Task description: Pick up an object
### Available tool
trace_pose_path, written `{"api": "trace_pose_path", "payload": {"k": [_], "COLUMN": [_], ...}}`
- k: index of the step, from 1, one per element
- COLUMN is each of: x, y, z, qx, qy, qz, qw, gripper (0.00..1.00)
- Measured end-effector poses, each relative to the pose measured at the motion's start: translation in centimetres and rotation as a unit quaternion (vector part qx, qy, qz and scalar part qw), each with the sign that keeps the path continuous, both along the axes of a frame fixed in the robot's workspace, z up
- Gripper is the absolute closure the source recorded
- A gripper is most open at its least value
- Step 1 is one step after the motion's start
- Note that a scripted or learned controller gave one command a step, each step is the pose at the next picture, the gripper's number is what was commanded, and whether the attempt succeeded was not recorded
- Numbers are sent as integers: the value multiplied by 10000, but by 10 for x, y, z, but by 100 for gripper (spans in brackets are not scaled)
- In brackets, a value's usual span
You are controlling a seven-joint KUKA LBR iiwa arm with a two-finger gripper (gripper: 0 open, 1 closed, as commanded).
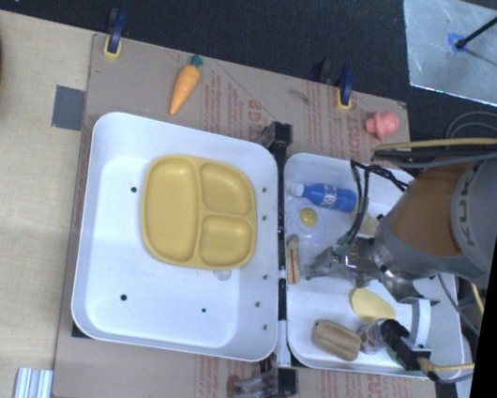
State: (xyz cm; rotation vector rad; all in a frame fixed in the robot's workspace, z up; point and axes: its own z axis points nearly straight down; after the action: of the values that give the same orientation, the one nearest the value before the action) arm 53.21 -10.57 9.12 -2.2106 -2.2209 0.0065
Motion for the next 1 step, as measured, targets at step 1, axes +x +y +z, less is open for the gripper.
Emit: {"api": "trace_pose_path", "payload": {"k": [1], "x": [-59], "y": [-62], "z": [1], "qx": [-20], "qy": [-14], "qz": [-42], "qw": [10000], "gripper": [0]}}
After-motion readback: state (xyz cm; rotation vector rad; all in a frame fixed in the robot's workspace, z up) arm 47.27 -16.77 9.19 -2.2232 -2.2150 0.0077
